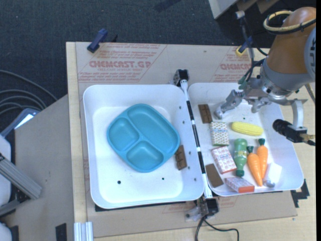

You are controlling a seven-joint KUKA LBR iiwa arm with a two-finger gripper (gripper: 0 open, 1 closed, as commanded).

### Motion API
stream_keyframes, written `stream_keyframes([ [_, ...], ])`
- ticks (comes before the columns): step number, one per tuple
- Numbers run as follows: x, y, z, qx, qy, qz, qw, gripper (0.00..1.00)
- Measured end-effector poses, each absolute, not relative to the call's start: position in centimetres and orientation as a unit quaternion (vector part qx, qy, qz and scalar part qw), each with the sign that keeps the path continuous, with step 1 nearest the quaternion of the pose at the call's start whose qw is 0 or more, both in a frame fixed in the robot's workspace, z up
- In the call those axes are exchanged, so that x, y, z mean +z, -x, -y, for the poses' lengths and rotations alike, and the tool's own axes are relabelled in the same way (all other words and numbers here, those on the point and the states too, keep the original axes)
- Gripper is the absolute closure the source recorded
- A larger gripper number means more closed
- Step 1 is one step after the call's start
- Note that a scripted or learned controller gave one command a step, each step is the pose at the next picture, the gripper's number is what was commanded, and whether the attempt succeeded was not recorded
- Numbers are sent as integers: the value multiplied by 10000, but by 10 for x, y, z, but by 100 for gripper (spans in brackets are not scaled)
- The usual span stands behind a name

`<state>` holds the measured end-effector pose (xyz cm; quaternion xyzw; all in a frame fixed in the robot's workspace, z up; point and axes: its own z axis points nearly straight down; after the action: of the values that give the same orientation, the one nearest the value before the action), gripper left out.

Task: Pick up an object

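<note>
The arm (288,54) comes in at the upper right of the frame, its gripper (225,107) low over the upper part of the right bin (296,174) — this looks like the approach before a grasp, nothing lifted yet. How far its fingers stand apart I cannot tell; nothing shows between them.

In the left bin (95,185) lies a blue divided plate (143,137), well apart. The candidates crowd the right bin's lower half: two carrots (257,165), a green bottle (241,153), a yellow corn cob (247,129) nearest, small boxes (220,147) — packed touching, so a clean descent favours the corn.
</note>
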<state>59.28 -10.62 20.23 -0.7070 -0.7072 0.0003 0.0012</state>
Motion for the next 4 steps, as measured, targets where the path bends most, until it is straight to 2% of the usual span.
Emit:
stream_keyframes([
  [1,87,-550,122,-11,7073,7070,-17,0],
  [2,84,-515,106,4,7075,7067,13,0],
  [3,85,-512,160,-1,7074,7068,-8,0],
  [4,85,-586,188,-1,7070,7073,-5,0],
])
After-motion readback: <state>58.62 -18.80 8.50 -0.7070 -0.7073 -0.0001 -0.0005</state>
